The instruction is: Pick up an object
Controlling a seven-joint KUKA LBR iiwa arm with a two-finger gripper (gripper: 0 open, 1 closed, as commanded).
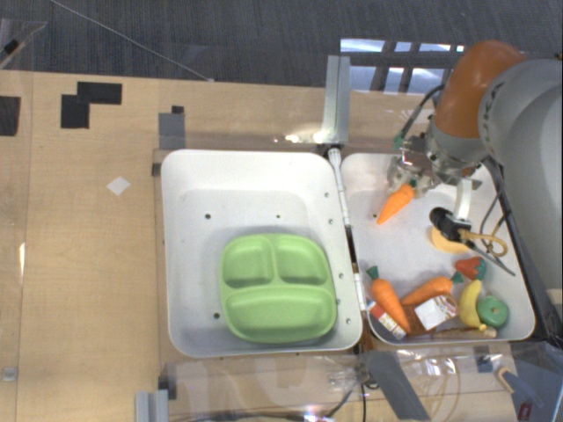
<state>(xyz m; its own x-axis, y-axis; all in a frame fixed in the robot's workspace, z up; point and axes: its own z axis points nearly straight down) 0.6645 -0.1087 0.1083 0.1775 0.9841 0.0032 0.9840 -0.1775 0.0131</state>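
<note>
An orange toy carrot (pixel 395 205) hangs tilted in the back part of the right bin (pixel 369 183), its tip pointing down to the left. My gripper (pixel 410 180) stands right over its thick end, and the fingers straddle that end and are shut on it. The grey arm with its orange band (pixel 471 82) reaches in from the right.
Two more carrots (pixel 387 295) (pixel 428 289), a yellow banana (pixel 472 301), a green round piece (pixel 493 310), a white packet (pixel 431 314) and a red piece (pixel 467 265) crowd the right bin's front. A green divided plate (pixel 277 287) lies in the left bin (pixel 193 236).
</note>
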